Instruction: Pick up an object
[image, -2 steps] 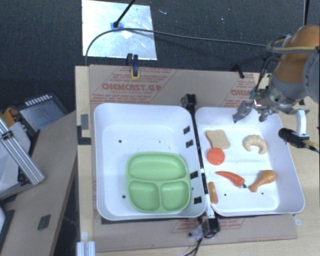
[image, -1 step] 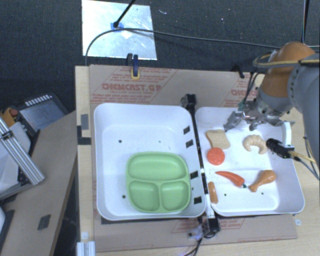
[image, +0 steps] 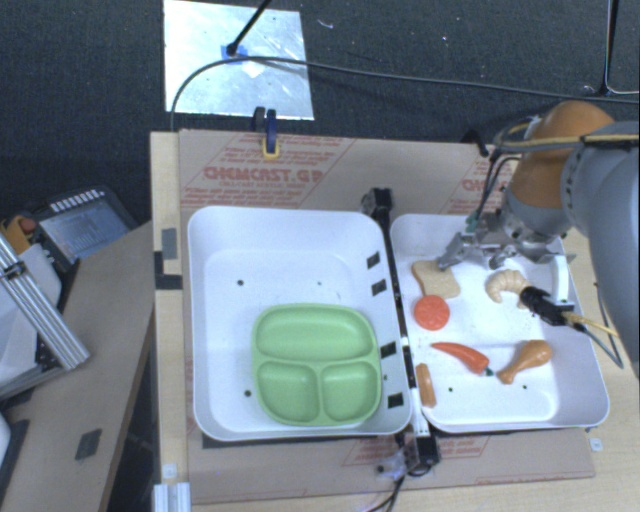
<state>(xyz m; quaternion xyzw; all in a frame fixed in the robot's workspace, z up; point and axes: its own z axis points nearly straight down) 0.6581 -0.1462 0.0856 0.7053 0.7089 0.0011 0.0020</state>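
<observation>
Over the right bin, the tool is hanging low near the far edge, its grey arm reaching in from the right; whether it is spread or pressed together cannot be told from this slant. Just below it a tan bread slice is lying, with a pale croissant to the right. A red tomato slice is sitting nearer, then a red chili pepper, a chicken drumstick to the right, and a small sausage by the divider. On the worktop, the left bin is carrying a green divided plate.
</observation>
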